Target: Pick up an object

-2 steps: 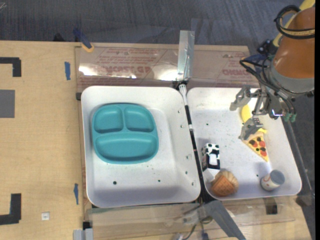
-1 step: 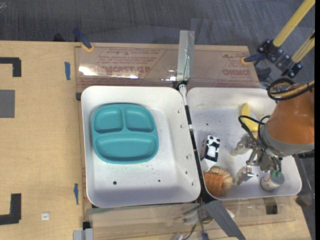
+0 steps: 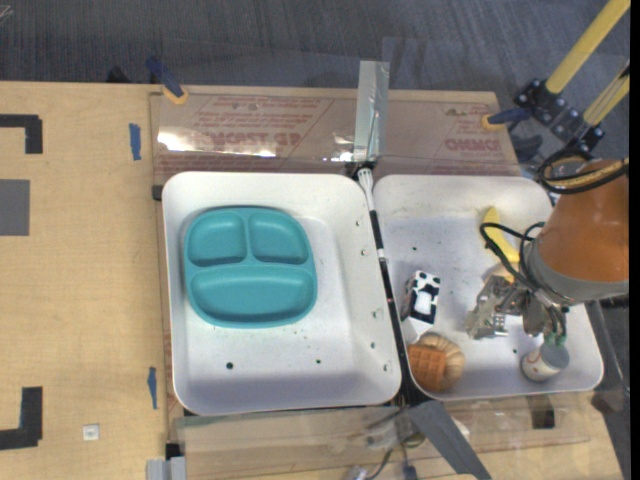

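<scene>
Closest to the front edge, in the right bin: a round brown ball-like thing in the front left corner, and a small grey and green thing in the front right corner. A bit further back: a little black and white thing near the wall between the bins. Next to it on the right: the gripper, low over the bin floor, between these things, with nothing seen in its grip; cannot tell how it is set, wide or closed. Above it: the orange band of the arm. Further back: a yellow thing partly behind black cable. In the left bin: a teal tray with three parts.
</scene>
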Action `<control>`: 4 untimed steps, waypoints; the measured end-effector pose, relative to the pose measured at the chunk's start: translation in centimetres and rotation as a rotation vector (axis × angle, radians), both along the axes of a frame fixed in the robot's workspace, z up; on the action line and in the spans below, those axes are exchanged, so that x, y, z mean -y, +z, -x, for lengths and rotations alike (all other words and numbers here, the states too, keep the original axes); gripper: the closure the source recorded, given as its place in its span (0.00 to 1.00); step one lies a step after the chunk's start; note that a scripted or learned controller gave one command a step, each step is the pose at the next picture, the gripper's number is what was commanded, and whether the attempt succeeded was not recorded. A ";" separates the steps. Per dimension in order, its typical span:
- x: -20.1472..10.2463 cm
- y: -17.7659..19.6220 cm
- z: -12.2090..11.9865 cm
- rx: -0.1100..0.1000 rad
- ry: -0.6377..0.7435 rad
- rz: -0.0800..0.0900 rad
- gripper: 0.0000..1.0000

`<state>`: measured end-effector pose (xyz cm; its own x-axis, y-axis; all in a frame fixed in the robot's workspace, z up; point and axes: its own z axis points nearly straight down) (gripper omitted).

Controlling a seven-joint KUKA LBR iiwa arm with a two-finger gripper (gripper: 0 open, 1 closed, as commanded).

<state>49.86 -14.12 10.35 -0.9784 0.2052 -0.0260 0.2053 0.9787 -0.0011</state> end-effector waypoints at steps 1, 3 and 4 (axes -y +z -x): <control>-4.8 -1.3 -4.1 -0.010 -0.548 -0.015 1.00; -17.1 10.4 -0.1 -0.021 -0.541 -0.015 1.00; -22.1 12.6 1.6 -0.018 -0.090 -0.010 1.00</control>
<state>48.31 7.94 22.95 -0.9563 0.2925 -0.0061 0.2925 0.9563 0.0041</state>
